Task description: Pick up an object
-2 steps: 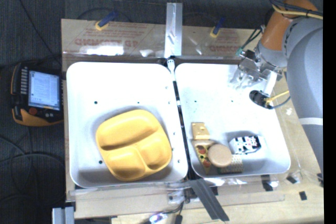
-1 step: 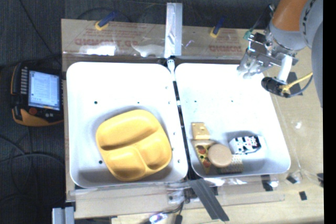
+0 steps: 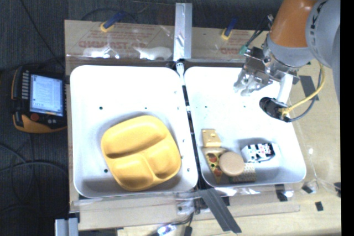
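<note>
My gripper [image 3: 247,84] hangs over the back right part of the right bin [image 3: 221,99], its fingers pointing down with nothing seen between them. Near that bin's front edge lie a tan block [image 3: 209,137], a round tan disc [image 3: 232,163] on a small patterned item [image 3: 213,162], and a black and white patterned object [image 3: 258,152]. These objects sit well in front of the gripper, apart from it. A yellow divided tray [image 3: 141,151] lies in the left bin [image 3: 94,91].
A metal divider [image 3: 183,30] runs between the bins at the back. A handheld pendant with a lit screen [image 3: 40,98] rests left of the bench. A black cable loop [image 3: 274,108] hangs off the wrist at the right bin's edge.
</note>
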Controlling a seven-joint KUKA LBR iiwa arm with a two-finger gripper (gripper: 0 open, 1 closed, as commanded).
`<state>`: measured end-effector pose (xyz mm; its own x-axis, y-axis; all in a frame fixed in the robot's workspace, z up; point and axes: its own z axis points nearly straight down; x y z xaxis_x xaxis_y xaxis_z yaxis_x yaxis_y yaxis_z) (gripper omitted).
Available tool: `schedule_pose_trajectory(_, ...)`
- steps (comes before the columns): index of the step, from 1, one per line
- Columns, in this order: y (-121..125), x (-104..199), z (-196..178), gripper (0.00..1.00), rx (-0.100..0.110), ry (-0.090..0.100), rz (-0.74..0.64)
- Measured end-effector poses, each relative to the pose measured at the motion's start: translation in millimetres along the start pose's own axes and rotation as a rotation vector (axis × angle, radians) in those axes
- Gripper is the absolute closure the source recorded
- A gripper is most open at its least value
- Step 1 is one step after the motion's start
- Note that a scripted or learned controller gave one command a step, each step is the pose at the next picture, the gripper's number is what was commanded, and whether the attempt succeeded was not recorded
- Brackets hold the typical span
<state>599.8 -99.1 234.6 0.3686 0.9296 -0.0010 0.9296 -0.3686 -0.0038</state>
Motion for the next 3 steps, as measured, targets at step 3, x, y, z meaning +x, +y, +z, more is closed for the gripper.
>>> schedule_pose_trajectory(3,-6.4,39.4,-42.5,1.0,-0.003,-0.001,-0.516)
